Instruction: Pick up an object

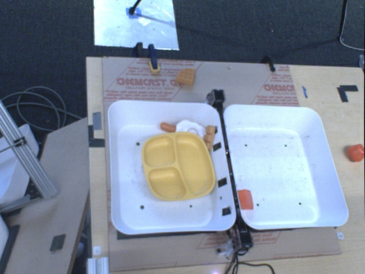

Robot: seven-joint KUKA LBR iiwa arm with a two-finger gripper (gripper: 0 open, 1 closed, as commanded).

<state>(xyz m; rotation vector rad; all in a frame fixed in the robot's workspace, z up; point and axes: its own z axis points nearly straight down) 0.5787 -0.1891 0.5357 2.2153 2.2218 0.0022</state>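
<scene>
Currently, our notes:
Left bin (122,153): we see a yellow divided plate (177,166) in the middle; beyond it a small orange sausage (167,127), a white piece (190,127) and a tan peg (210,134).
Right bin (328,170): an orange-red block (245,198) near its left wall.
Jaws: we cannot tell.
Handling: we judge the block light, stiff, easy to pinch across its flat sides; the plate looks slick, rim only.

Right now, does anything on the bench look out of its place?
Yes. A waffle-like piece lies on the board behind the left bin, and an orange-red object sits on the bench right of the right bin. Both are outside the bins.
</scene>
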